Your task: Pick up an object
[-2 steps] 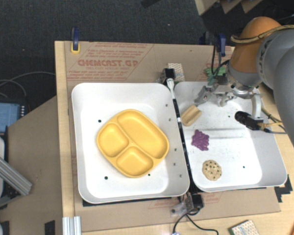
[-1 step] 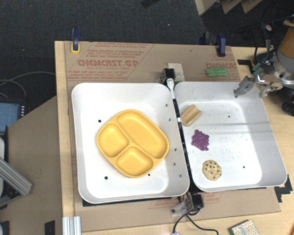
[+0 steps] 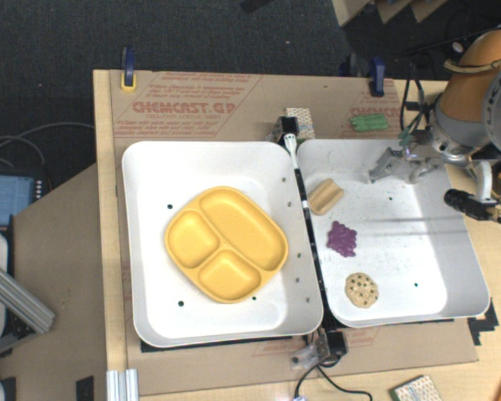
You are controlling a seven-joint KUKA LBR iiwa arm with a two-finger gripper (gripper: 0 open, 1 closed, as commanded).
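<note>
Hovering over the right bin's (image 3: 451, 303) far corner, my gripper (image 3: 398, 165) looks spread with nothing in it. Nearest is the tan block (image 3: 325, 197) by the divider; I should come straight down, straddle its short sides, and avoid the wall.

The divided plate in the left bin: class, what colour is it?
Yellow. The divided plate shows plainly in the camera view.

The arm (image 3: 484, 98) is running off the right edge, most of it cut away. The gripper (image 3: 398, 165) is showing too small and blurred to read. The right bin (image 3: 451, 307) is hiding the bench beneath.
</note>
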